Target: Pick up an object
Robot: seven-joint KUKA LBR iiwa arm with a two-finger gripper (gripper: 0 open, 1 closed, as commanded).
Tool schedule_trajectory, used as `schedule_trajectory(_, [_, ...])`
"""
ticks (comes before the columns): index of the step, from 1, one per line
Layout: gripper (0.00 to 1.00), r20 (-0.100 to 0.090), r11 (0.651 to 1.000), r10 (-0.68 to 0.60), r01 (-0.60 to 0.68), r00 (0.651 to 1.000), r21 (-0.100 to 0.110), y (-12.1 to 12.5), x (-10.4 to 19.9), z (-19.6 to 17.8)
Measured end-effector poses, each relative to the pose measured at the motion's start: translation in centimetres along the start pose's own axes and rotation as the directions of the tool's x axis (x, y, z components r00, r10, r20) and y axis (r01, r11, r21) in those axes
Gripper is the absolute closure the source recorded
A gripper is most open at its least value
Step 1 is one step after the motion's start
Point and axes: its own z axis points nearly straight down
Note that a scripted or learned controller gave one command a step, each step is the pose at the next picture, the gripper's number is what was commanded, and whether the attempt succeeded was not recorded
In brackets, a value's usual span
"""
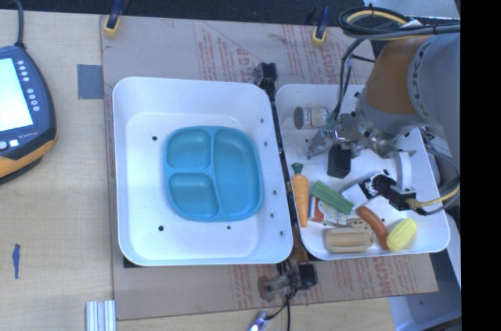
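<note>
Carrot is lying in the right bin, hard against its left wall, and we are seeing its long axis running almost straight up and down the view, green stub at the far end, orange tip pointing toward the near edge. Beside it we are looking at a flat green strip slanting across a red-and-white packet, then a tan, bread-like block lying crosswise, a reddish sausage pointing diagonally toward the near right corner, and a knobbly yellow corn cob. A small jar with a metal lid is lying on its side at the bin's far left, its lid facing left.

We are watching the gripper hanging over the middle of that bin, below the arm's orange band; a dark boxy shape is sitting at its tip, and we cannot tell whether the fingers are apart or together, or whether anything is between them.

Left bin is holding a smooth blue plate with three compartments and rounded corners. Both bins are resting on printed cardboard over the pale wooden desk, where a handheld pendant is lying at the left edge.
</note>
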Motion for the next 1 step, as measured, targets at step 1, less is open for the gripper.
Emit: schedule_trajectory(1, [0.00, 0.000, 1.000, -0.002, 0.002, 1.000, -0.001, 1.81, -1.04, -0.01])
